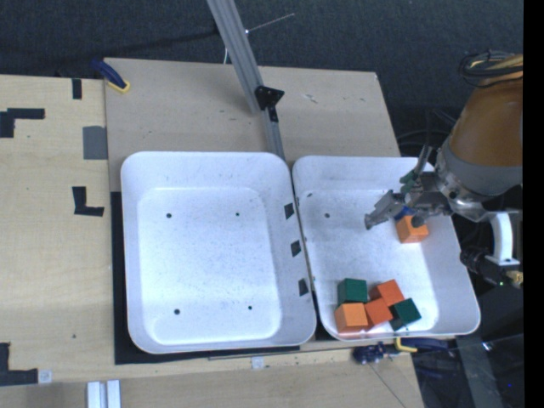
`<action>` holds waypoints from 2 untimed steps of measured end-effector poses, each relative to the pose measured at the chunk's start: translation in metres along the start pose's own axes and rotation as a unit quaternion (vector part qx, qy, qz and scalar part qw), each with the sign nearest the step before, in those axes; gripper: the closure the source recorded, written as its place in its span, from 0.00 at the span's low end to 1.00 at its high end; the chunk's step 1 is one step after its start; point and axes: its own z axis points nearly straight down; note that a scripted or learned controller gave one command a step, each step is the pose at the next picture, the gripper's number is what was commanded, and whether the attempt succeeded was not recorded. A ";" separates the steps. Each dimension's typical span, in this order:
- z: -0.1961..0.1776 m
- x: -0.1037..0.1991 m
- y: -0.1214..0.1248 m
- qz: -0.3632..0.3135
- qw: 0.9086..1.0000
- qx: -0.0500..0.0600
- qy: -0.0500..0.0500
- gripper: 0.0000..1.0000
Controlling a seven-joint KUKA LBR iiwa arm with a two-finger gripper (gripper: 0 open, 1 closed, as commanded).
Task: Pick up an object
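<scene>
My gripper (397, 216) hangs over the right-hand part of the right bin (357, 177), reaching in from the right. A small orange cube (414, 229) sits right against the gripper's lower right side; whether it is gripped or just lying beside the gripper is unclear. Near the front edge of the same bin lies a cluster of blocks: a green one (353, 291), an orange one (390, 292), another orange one (352, 315) and a dark green one (405, 312).
The left bin (140, 177) stands beside the right one, their rims touching. A slanted metal rail (242, 49) runs from the top down to the bins' shared back corner. The arm's orange band (493, 117) looms at the right.
</scene>
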 end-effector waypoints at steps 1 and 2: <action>0.000 0.000 0.000 0.000 1.000 0.000 0.000 0.00; 0.045 0.005 0.001 0.000 1.000 0.002 0.000 0.00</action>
